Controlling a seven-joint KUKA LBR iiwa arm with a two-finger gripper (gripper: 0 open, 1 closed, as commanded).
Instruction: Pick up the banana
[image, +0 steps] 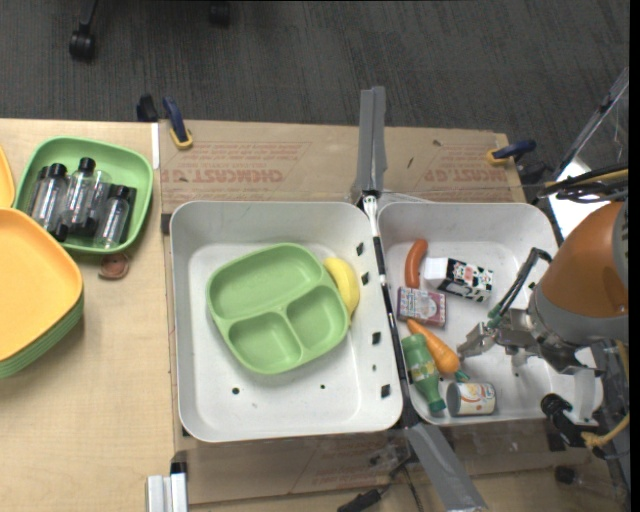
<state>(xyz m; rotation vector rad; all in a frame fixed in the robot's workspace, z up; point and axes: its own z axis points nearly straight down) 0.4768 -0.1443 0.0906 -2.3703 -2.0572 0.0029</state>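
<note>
The yellow banana (344, 283) lies in the left bin (200, 400), against the right edge of a green divided plate (275, 308). My gripper (497, 352) hangs over the right bin (520, 225), far to the right of the banana. It is open with nothing between its fingers, and its left fingertip is close to the carrot (437, 347). The arm's orange band (600, 265) sits above it at the right.
The right bin holds a red sausage (416, 261), a small milk carton (466, 279), a pink packet (421, 305), a green bottle (424, 368) and a can (471, 398). A green tray of bottles (85, 195) and stacked yellow plates (30, 300) stand at left.
</note>
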